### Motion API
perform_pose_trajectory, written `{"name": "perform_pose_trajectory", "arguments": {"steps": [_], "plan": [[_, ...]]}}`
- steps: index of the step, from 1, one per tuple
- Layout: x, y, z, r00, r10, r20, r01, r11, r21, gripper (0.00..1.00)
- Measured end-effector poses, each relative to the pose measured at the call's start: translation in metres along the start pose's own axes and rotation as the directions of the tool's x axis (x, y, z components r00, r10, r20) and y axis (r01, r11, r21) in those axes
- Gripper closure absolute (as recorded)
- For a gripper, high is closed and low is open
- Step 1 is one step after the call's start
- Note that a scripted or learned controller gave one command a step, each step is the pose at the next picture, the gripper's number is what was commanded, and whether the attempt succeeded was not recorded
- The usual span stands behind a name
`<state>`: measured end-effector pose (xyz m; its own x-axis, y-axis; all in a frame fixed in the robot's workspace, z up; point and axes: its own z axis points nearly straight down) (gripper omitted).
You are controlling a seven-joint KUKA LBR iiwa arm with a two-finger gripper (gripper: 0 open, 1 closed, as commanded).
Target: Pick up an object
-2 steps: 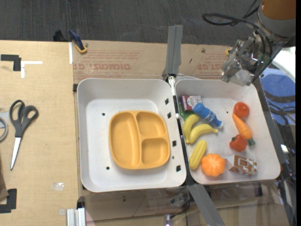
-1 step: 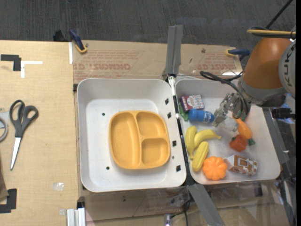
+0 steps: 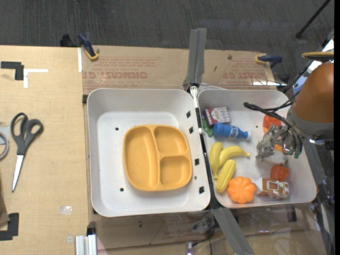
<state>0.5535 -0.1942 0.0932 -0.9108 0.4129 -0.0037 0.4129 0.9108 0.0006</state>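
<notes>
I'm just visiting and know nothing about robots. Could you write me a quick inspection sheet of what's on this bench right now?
Surface: two shallow white bins side by side, left bin and right bin, on a cardboard sheet.
Job's things: in the right bin, bananas, a small pumpkin, a blue bottle, a small box, a red pepper and a toy truck.
Clutter: a yellow divided tray in the left bin.
Grippers: the gripper hangs over the right bin with nothing seen between its fingers.
Cables: a black cable runs by the wrist.
Surroundings: scissors on the wooden table; blue clamps at the cardboard's far edge.
</notes>
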Motion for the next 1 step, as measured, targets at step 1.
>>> {"name": "perform_pose_trajectory", "arguments": {"steps": [1], "plan": [[-0.0045, 0.0319, -0.1794, 0.994, 0.107, 0.0, -0.107, 0.994, 0.0, 1.0]]}}
